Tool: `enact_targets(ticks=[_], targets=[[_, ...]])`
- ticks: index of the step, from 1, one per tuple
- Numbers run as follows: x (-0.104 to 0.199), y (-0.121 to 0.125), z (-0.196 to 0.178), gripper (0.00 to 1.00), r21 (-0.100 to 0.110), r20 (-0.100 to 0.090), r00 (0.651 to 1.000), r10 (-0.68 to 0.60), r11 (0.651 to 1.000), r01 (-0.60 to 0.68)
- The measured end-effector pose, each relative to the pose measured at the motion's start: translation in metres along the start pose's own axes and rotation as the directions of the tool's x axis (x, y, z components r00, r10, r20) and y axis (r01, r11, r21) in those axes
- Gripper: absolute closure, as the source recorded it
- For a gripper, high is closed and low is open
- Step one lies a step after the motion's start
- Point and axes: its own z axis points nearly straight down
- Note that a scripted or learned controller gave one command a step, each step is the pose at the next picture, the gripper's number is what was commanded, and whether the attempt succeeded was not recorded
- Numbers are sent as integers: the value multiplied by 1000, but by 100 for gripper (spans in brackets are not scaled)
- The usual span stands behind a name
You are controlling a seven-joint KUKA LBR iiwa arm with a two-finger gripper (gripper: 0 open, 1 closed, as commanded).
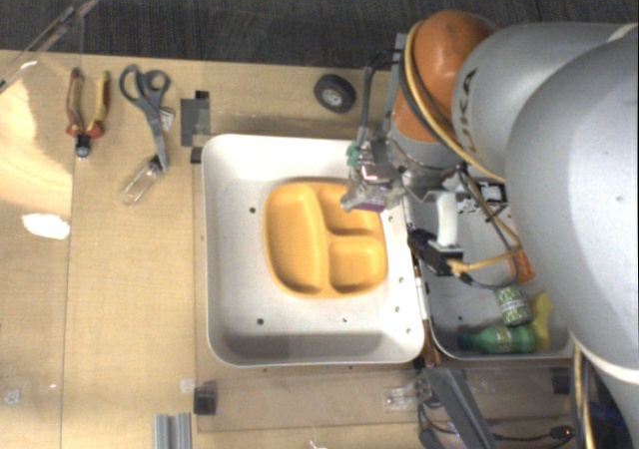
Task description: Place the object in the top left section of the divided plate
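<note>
A yellow divided plate (pixel 324 237) lies in the left white bin (pixel 235 267). It has one long section on its left and two smaller sections on its right. My gripper (pixel 367 188) hovers over the plate's upper right section, at its far edge. A small purple object (pixel 369 206) shows right under the fingertips, but whether the fingers hold it is unclear. The grey arm with its orange band (pixel 439 58) covers much of the right bin.
In the right bin (pixel 479 337) lie a green bottle (pixel 496 339), a small green can (pixel 513 304) and a yellow item (pixel 541 315). On the bench to the left are scissors (pixel 150 108) and red pliers (pixel 85 108). A black roll (pixel 334 92) sits behind the bins.
</note>
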Motion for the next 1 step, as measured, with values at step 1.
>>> enact_targets(ticks=[1], targets=[[0, 0, 0, 0, 0, 0, 1000, 0, 1000, 0]])
